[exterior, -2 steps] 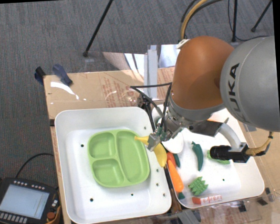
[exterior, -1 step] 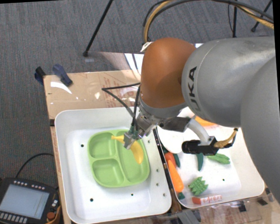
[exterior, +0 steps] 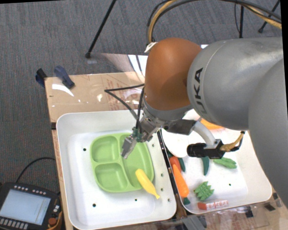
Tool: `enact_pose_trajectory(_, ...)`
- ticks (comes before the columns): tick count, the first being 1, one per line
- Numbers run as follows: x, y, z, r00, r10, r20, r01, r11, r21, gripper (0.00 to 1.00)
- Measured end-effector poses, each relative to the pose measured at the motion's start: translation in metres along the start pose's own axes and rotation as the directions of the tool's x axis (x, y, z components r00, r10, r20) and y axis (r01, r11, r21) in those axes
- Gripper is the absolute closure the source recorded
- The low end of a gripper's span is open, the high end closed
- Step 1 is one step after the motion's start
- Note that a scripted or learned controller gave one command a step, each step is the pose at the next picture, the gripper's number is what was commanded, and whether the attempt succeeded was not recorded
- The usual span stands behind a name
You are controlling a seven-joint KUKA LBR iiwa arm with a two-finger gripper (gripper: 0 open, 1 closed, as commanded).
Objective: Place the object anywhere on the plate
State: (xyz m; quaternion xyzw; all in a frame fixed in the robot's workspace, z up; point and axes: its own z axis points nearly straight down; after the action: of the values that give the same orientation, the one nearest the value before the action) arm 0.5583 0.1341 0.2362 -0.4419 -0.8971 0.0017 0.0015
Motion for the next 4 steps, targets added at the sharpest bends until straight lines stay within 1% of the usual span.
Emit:
enact_pose_trajectory(1,0.0,0.001,-0.008,1.0,-0.004,-0.001,0.004,1.0,0.003,1.0)
enact_pose_trajectory(2,-0.004,0.062,0.077,1.0,0.007,-0.003,-0.007,1.0,0.007,1.0)
enact_pose_trajectory(3,-0.028,0.08,0.081,1.0,0.021,0.001,-0.021,1.0,-0.002,1.0)
enact_pose_trajectory(4,-0.045,0.067,0.06,0.961,-0.277,0.004,0.277,0.961,-0.005,1.0)
